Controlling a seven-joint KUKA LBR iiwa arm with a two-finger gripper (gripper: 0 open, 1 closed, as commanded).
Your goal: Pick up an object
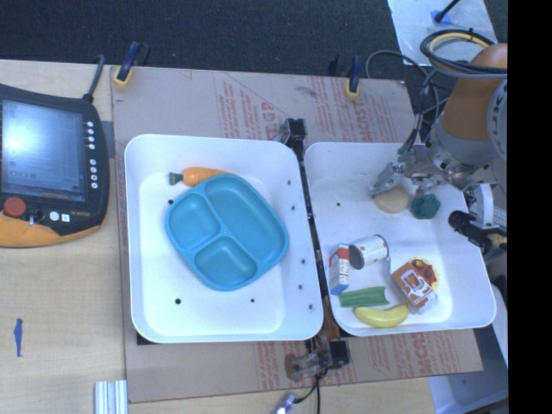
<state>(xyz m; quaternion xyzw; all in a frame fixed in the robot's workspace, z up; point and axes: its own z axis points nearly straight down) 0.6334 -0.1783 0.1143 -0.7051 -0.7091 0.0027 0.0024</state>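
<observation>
The arm [470, 102] reaches in from the right, grey with its orange band, and its gripper [412, 178] hangs low over the upper part of the right bin [345, 166]. How wide the claw stands cannot be told from this slanted view, and nothing can be made out in its grasp. Just below and left of it lies a pale beige rounded object [392, 200], perhaps a potato or a bread roll, and just to the right of that sits a small dark teal object [424, 205] whose shape is too small to name. Both rest on the bin floor close under the gripper.

Lower in the same bin lie a small can [371, 250] tipped on its side, a red and white tube or bottle [341, 267] touching it on the left, a green vegetable like a cucumber [363, 297], a yellow banana [382, 316] just beneath it, and an orange and white packet [415, 284] to the right.

The left bin [155, 309] holds a blue divided plate [226, 230] with three compartments, tilted a little, and a toy carrot [197, 176] tucked against its upper left edge.

On the bench to the far left sits a teach pendant [47, 166] with a grey screen
</observation>
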